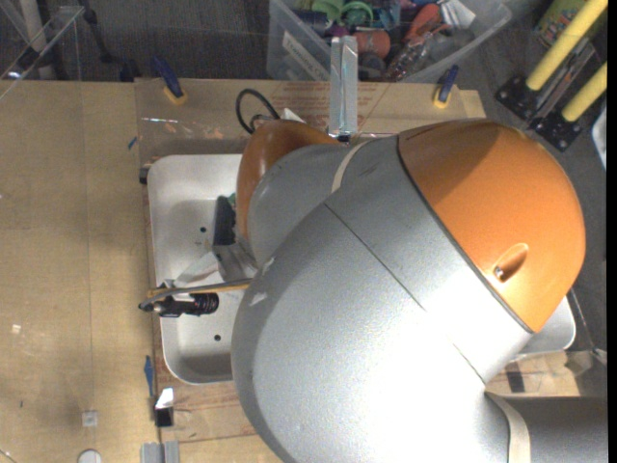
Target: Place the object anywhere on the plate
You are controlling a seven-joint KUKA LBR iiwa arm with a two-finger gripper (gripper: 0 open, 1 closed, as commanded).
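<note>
**Arm hides the bins; pincer low over the left one**

The arm (405, 297) fills the middle of the camera view, and its grey and orange bulk covers most of both bins. The pincer (225, 225) shows as a dark shape at the arm's left edge, low over the left bin (159, 177). Too little of it shows to tell whether it is released, clenched or grasping anything.

The coming move turns on which way the object lies from the pincer, and that cannot be read here. The object and the plate are both hidden by the arm. The strip of white bin floor to the left of the pincer carries only a few small dark specks, nothing that reads as an object or a plate. My judgement is that both lie to the pincer's right, under the arm or in the right bin (567, 331), of which a pale corner peeks out. The object's long axis cannot be told.

Well behind the pincer stands a clear tub (386, 13) of bright toys, and a yellow bottle (564, 13) stands off to the right. The bottle's label is too blurred to read, and no other writing can be made out.
</note>
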